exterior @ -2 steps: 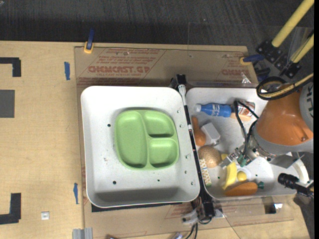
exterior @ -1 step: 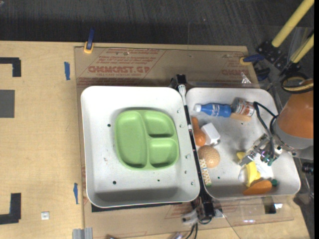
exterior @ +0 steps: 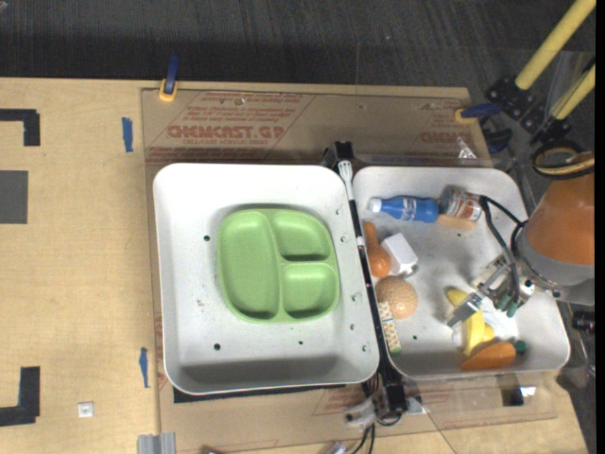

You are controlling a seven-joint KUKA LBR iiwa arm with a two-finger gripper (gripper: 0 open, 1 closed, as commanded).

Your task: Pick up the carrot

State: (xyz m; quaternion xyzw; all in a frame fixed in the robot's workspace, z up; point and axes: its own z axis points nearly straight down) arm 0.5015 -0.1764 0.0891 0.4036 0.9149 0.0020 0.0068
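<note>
The carrot, orange with a green end pointing right, lies near the front right corner of the right bin. My gripper reaches in from the right and is low in that bin. It hangs just behind the carrot, over a yellow banana-like toy. The gripper does not touch the carrot. Above the wrist, the orange band of the arm covers the bin's right edge.
The right bin also holds a blue bottle, a small jar, a white box, an orange ball and a tan egg-shaped thing. The left bin holds a green divided plate.
</note>
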